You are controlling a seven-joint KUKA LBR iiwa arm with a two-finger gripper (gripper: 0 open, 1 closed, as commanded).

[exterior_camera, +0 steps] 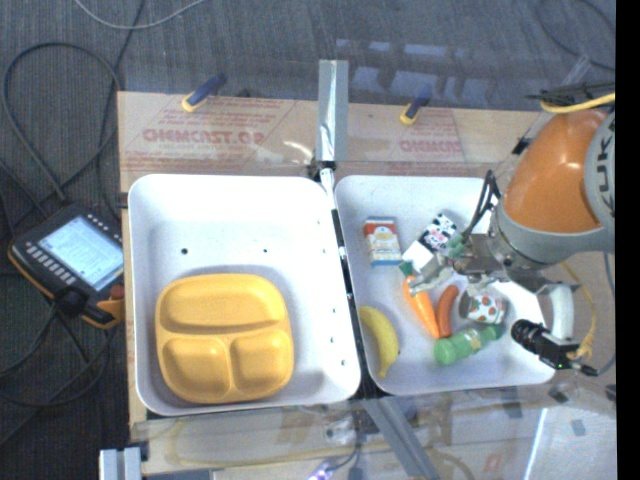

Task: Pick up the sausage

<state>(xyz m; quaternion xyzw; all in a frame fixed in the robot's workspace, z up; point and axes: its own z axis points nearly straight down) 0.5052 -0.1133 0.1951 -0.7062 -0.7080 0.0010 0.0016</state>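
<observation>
**Mia:** What is under the two bins?

**Ben:** A brown board [240,138] with faded red letters on it. Two clips, yellow and blue, hold its far edge. Around the board is a dark grey carpet with thin wires lying on it. A hand-held screen box [70,258] with an orange edge sits on the floor to the left.

**Mia:** What is in the left bin [200,203]?

**Ben:** A yellow tray [226,338] with three parts. It lies at the near side.

**Mia:** And the right bin [400,190]?

**Ben:** Lots of toy food. A banana [381,338] lies by the left wall. A small red and white box [381,241] is near the far side, and a black and white carton [437,233] is next to it. A green bottle [462,346] lies at the near side.

**Mia:** Where is the sausage [447,309]?

**Ben:** In the middle of the right bin. It is short, red-orange and round at the ends. It lies just beside an orange carrot [423,308], maybe touching it.

**Mia:** Is the gripper [452,261] holding it?

**Ben:** No. The gripper is just above the sausage and carrot. I cannot tell if it is open or closed, it is too small and mixed up with the toys.
</observation>
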